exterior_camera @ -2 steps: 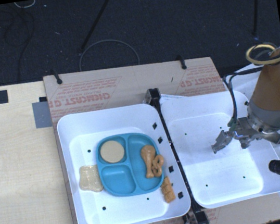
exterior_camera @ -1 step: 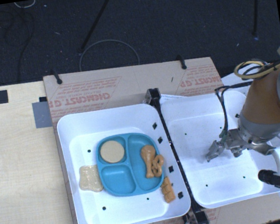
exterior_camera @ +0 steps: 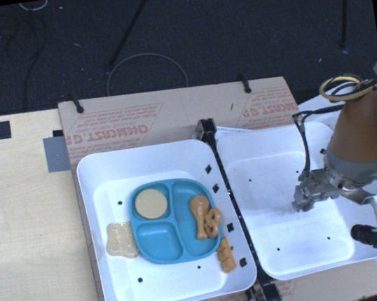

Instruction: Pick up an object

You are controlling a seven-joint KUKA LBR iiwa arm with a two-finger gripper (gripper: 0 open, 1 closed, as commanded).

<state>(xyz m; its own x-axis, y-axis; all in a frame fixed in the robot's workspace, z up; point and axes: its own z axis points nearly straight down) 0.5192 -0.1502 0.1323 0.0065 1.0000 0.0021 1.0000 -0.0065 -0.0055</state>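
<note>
Bench's right bin [exterior_camera: 292,264] is hosting the gripper [exterior_camera: 308,195] near its right edge, grip unreadable, everything grabbable sitting leftward in the left bin [exterior_camera: 119,292].

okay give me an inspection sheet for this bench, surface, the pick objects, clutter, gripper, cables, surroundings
Surface: two white bins side by side on cardboard; left bin, right bin.
Job's things: blue tray in left bin holds a tan disc and a pretzel piece; pale piece off the tray's left edge, small brown piece off its lower right.
Clutter: nothing seen.
Gripper: gripper over right bin, nothing seen in it.
Cables: yellow loop by the arm; thin cables on the dark floor.
Surroundings: wooden bench, dark floor behind.
</note>
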